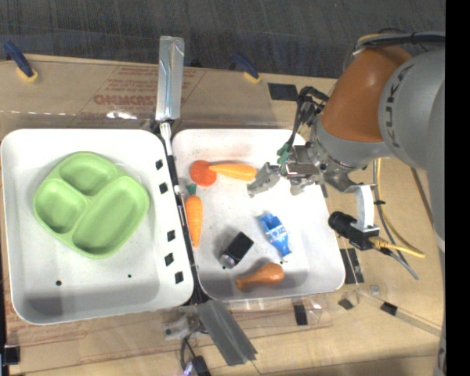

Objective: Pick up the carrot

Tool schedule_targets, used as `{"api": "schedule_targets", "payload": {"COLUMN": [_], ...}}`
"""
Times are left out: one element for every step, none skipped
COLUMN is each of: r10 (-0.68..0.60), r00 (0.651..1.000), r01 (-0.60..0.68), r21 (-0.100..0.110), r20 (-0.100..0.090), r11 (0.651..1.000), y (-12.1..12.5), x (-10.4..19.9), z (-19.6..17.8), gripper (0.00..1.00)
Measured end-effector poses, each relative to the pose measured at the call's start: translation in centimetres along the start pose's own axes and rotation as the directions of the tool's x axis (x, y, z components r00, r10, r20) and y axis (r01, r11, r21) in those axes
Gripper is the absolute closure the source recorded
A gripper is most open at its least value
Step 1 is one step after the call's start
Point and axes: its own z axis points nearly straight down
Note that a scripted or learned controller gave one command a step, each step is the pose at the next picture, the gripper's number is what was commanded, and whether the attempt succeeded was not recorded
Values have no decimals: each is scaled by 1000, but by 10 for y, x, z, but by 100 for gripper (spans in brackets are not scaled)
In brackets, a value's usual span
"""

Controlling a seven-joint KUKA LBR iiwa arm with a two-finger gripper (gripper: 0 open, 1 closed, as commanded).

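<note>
The carrot [193,218] lies lengthwise against the divider at the left edge of the right bin [317,269], lower centre of frame. The claw [268,176] hangs upper right of it, apparently spread and holding nothing (so no grasp is begun).

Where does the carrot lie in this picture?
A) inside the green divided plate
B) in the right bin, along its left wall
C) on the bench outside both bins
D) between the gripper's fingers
B: the carrot lies lengthwise in the right bin, close against its left wall, apart from the gripper and from the green divided plate in the other bin.
</note>
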Motion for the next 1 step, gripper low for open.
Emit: {"api": "schedule_targets", "payload": {"r10": [407], "r00": [913], "r01": [-407], "r21": [-3], "r20": [0], "r11": [913], "y": [56], "x": [-21], "z": [-3], "gripper": [0]}}
